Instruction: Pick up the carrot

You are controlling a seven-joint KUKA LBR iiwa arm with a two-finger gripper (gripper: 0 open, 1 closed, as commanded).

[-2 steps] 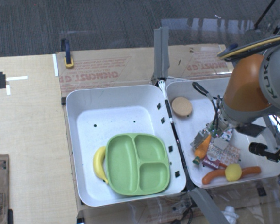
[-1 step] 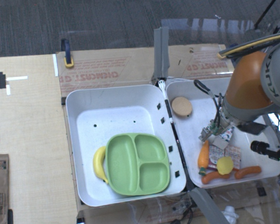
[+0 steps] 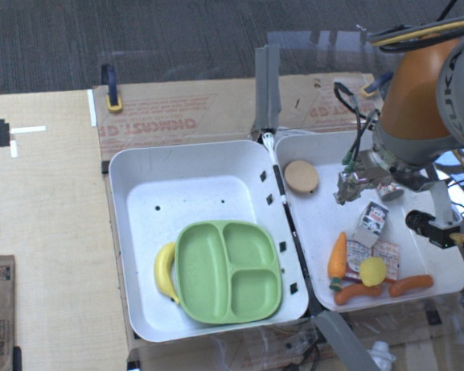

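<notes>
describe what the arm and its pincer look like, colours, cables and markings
The arm is grey with a broad, rounded orange band above the wrist, and dark lettering runs down its grey shell at the right. Black cables, along with a yellow and a green one, loop around the wrist. The pincer is small, metallic grey and angular, mounted under a silver wrist block.
</notes>
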